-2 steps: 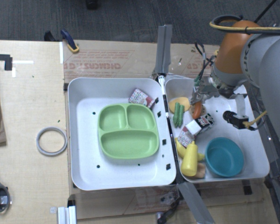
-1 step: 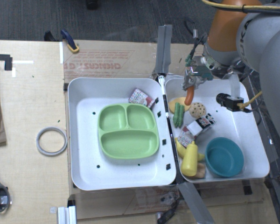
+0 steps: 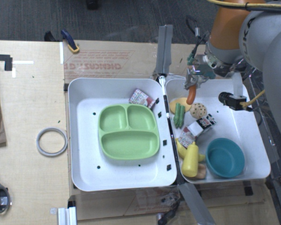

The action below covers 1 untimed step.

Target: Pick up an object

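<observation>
**Orange carrot-like piece pinched above the right bin**

Much of the right bin (image 3: 253, 139) is crowded, and several things overlap: a yellow bottle (image 3: 190, 159) lies across a banana-like piece (image 3: 181, 149) whose ends alone show, and something tan under the bottle's base is too hidden to name. Two small printed packets (image 3: 201, 124) sit in the middle, their labels unreadable. The arm's grey body and orange band cut off the bin's far right corner.

The gripper (image 3: 193, 82) hangs over the bin's far left corner, its fingers pressed onto the upper end of a small orange carrot-like piece (image 3: 191, 96), which dangles straight below them, just above a pale yellow item and beside a speckled ball (image 3: 198, 109). A teal bowl (image 3: 225, 157) sits near the front. The left bin (image 3: 79, 139) holds a green divided plate (image 3: 129, 131).
</observation>
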### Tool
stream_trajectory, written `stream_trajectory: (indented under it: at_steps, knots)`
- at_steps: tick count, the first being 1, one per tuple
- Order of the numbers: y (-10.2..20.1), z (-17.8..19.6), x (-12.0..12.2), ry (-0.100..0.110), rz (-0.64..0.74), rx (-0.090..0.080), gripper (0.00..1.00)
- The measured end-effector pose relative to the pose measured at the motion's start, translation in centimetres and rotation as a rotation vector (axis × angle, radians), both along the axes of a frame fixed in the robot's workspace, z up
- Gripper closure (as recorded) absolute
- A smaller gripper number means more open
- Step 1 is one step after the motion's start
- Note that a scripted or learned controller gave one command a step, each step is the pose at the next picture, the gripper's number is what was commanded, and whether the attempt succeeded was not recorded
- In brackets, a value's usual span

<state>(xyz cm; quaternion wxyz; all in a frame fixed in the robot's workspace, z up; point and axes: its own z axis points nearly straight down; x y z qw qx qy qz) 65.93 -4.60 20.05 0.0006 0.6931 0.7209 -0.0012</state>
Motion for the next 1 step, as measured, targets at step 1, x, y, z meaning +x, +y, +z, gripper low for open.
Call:
stream_trajectory:
  at_steps: [1]
  knots:
    - [-2.07, 1.95, -1.84, 0.0, 0.467, 0.001, 1.0]
